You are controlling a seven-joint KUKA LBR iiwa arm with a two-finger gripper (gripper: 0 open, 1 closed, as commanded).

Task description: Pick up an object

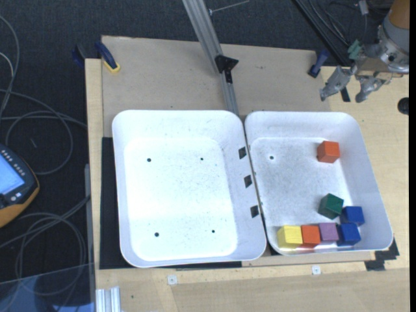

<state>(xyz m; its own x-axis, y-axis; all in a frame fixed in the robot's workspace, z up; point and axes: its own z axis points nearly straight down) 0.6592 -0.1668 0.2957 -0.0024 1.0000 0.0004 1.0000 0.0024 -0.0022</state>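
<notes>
My claw (349,90) hangs in the upper right of the frame, above the far rim of the right bin (370,168), fingers spread apart with nothing between them. The orange cube (328,151) sits alone in that bin's upper part, well apart from the green cube (331,205) and the crowded row along the lower edge. It looks small, rigid and light, probably smooth-sided, so I'd pinch it across two opposite flat faces.
</notes>
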